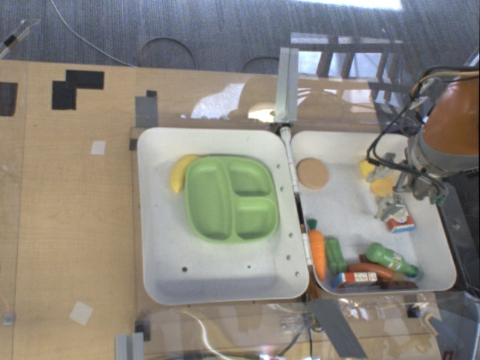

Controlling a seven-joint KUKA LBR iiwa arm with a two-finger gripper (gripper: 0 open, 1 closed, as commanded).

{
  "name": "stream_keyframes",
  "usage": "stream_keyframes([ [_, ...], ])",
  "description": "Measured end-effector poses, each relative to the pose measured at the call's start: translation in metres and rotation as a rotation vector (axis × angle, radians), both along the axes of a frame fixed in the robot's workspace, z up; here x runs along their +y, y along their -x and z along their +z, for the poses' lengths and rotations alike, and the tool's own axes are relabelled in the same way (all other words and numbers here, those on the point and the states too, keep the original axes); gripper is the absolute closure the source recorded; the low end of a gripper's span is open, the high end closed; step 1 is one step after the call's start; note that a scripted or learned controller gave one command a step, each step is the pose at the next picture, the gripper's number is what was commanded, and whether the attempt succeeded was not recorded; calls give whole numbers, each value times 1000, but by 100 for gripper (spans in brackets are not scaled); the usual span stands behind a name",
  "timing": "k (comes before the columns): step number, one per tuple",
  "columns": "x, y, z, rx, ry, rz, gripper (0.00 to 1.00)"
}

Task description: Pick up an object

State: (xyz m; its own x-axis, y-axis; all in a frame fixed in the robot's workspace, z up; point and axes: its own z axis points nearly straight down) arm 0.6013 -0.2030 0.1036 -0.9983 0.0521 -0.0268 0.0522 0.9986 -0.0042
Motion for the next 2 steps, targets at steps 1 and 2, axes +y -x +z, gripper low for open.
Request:
stream_keyframes([
  [1, 34, -9, -15, 13, -5, -48, 0],
  [2, -3, -63, 47, 8, -2, -42, 0],
])
